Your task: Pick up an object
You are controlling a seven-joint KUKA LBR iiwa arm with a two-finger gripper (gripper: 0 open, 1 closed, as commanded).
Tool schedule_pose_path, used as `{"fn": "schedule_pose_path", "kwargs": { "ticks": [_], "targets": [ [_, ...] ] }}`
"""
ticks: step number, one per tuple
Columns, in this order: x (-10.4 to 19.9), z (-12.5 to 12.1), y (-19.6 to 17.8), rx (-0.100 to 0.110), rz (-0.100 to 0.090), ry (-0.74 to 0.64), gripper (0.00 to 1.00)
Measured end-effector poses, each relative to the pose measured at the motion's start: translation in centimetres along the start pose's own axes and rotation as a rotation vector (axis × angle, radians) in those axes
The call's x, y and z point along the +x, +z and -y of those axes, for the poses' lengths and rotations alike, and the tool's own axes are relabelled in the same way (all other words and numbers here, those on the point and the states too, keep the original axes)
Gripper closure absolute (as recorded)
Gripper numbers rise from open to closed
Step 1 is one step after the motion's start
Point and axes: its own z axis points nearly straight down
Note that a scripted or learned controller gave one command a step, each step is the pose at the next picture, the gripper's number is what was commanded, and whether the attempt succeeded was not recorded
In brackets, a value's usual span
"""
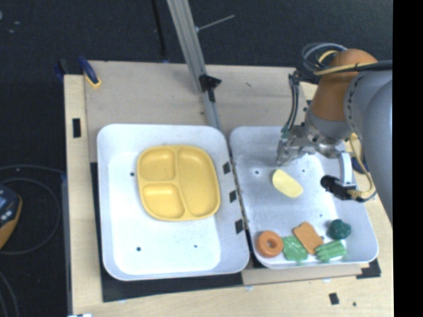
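1. Reaching in from the right edge of the frame, the grey KUKA arm with its orange band (337, 88) hangs over the upper part of the shallow white right-hand bin (261, 147).
2. The two-finger gripper (288, 156) sits low over that bin's upper middle, pointing down toward the floor of the bin; whether it is open or closed cannot be told from this angle, and nothing can be seen in its grasp.
3. Just below the gripper, and slightly to its right, lies a pale yellow rounded block (287, 183), flat on the bin floor at a slant. It looks close to the gripper tip, though contact cannot be judged.
4. Along the bottom edge of the same bin there is a cluster of small toys: an orange ring-shaped doughnut piece (269, 243) at the left, a light green leafy piece (295, 249) touching it on the right, and an orange-brown flat slab (307, 236) lying just above and between the green bits.
5. Further right in that row, a green ridged cylinder (332, 249) lies on its side, and a dark teal knobbly lump (340, 229) sits just above it near the bin's right wall.
6. Over in the shallow white left-hand bin (119, 243), a yellow plastic plate with three compartments (178, 181) rests in the middle, well apart from the arm.
7. A slanted metal pole (188, 38) runs from the top of the frame down to the gap between the two bins.
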Motion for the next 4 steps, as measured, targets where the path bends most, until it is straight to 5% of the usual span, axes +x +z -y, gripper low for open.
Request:
{"fn": "schedule_pose_path", "kwargs": {
  "ticks": [3,4],
  "targets": [
    [-0.4,-1.3,-16.1,-0.004,-0.001,-0.006,1.0],
    [5.5,-0.2,-15.3,0.005,-0.004,-0.009,1.0]
  ]
}}
